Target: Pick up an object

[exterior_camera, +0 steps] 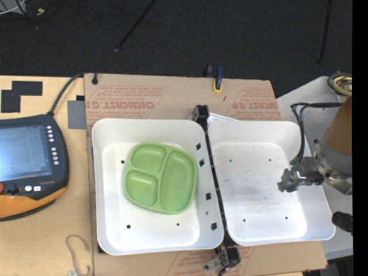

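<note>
Two shallow white bins sat side by side on the counter (69, 223), resting on a sheet of brown cardboard (172, 96) printed with red lettering. The left bin (109, 229) held a single green plate (160, 177), a rounded tray divided into three compartments, lying flat near the middle of the bin floor and slightly toward its right side. The plate touched none of the bin walls.

The right bin (259, 229) showed a bare white floor marked with faint dark specks and a few small black dots. The gripper (287, 184) hung at that bin's right edge, above or just inside the rim, well apart from the green plate. It was small and dark against the white plastic, and whether it was open or closed could not be told; nothing was visible in it. The grey arm (339, 154) reached in from the right, with black cables looping beside it.

A black clamp strip (208, 171) ran along the seam where the two bins met. On the counter to the left lay a control pendant (31, 165) with a lit screen and an orange underside, its cable trailing toward the cardboard.
</note>
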Tool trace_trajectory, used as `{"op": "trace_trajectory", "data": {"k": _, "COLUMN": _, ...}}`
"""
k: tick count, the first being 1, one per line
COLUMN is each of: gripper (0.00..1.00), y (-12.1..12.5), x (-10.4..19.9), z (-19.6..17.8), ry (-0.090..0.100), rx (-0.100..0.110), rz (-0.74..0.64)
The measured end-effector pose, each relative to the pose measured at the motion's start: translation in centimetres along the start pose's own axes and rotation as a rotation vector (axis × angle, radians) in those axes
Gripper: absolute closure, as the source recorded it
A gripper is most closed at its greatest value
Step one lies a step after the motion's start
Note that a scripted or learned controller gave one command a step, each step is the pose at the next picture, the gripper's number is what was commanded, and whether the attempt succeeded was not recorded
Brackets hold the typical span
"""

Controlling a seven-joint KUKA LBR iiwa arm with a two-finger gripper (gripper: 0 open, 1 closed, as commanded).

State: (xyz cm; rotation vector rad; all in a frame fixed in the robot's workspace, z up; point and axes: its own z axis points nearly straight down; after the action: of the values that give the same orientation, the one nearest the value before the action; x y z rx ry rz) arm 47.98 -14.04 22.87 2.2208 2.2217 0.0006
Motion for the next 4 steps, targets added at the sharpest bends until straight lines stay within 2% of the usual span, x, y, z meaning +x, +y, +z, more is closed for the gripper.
{"op": "trace_trajectory", "data": {"k": 2, "gripper": 1.0, "y": 7.9, "x": 8.1, "z": -0.5, "ry": 0.001, "rx": 0.001, "rz": -0.004}}
{"op": "trace_trajectory", "data": {"k": 3, "gripper": 1.0, "y": 11.3, "x": 9.1, "z": -0.6, "ry": 0.0, "rx": 0.001, "rz": 0.0}}
{"op": "trace_trajectory", "data": {"k": 4, "gripper": 1.0, "y": 10.8, "x": 8.4, "z": 1.1, "ry": 0.0, "rx": 0.006, "rz": 0.001}}
